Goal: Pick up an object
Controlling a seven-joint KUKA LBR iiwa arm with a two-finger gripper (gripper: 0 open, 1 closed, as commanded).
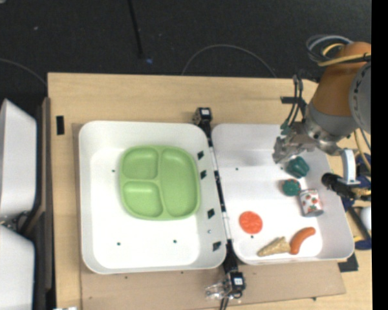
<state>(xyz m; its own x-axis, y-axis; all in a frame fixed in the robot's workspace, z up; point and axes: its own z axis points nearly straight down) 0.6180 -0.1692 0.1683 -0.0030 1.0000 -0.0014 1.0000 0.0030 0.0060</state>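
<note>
My pincer (pixel 286 148) hangs low over the far part of the right bin (pixel 246 144), reaching in from the right under my grey wrist and its orange band. Whether it is released or clenched I cannot tell (the metal parts blur together from this height), and I see nothing that is plainly caught in it.

Just to the right of the pincer and a little nearer lies a dark teal object (pixel 298 166), very close to the tip; I cannot tell if they touch. Nearer still sits a smaller green round piece (pixel 291 187), and just right of that a small white block with red marks (pixel 312 202). Toward the near left of this bin rests a flat orange-red disc (pixel 250 222). Along the near wall lie a tan cone-shaped piece (pixel 273 247) and, beside it on the right, a curved orange sausage shape (pixel 301 238), the two close together.

The left bin (pixel 97 173) holds a light green divided plate (pixel 160 182) with three compartments, lying flat near its middle. Both bins sit side by side on the pale wooden worktop (pixel 129 95)
</note>
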